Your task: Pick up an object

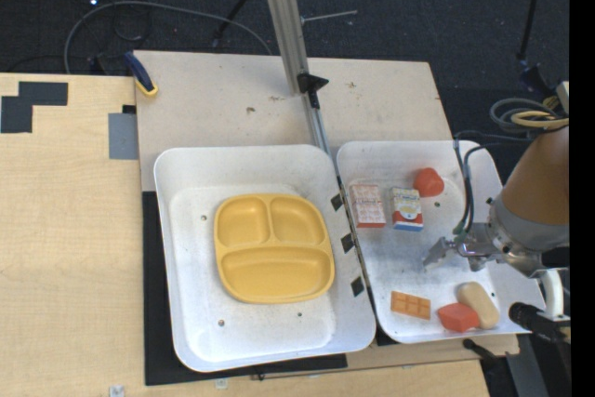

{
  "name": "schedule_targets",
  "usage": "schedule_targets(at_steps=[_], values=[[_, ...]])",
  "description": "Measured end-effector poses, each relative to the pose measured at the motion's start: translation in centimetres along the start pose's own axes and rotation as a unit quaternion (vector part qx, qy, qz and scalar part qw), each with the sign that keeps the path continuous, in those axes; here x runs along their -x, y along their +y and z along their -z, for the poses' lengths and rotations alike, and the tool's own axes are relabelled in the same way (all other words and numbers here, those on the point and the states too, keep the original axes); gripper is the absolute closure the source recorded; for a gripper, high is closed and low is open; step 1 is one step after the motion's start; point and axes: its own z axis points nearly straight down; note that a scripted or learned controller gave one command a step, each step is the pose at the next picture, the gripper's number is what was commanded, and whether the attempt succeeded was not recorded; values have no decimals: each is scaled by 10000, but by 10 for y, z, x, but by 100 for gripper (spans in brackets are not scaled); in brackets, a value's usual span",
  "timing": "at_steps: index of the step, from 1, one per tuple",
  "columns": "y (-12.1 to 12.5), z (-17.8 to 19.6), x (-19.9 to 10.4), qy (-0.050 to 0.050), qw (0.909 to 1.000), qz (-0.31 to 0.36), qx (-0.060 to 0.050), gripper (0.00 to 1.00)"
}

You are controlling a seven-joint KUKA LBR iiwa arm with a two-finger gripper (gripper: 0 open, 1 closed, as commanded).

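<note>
The right bin [395, 158] holds several small items. A pink-and-white carton [366, 205] and a blue-and-white carton [406, 208] lie side by side near its middle, with a red block [429, 181] behind them. Near the front edge lie an orange waffle piece [411, 304], a beige bread-like piece [478, 300] and a red piece [456, 319] touching it. My gripper [456, 253] hangs low over the bin's right half, above a bare patch between the cartons and the beige piece. Nothing shows in its grasp.
The left bin [186, 311] carries a yellow divided plate [274, 246] in its middle. A metal post [288, 23] rises behind the bins. A cable [465, 191] loops beside the arm at the right bin's far edge. A wooden bench top [65, 228] lies to the left.
</note>
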Motion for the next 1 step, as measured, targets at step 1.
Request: schedule_targets(at_steps=[1], values=[[2, -21, 0, -1, 10000, 2, 35, 0]])
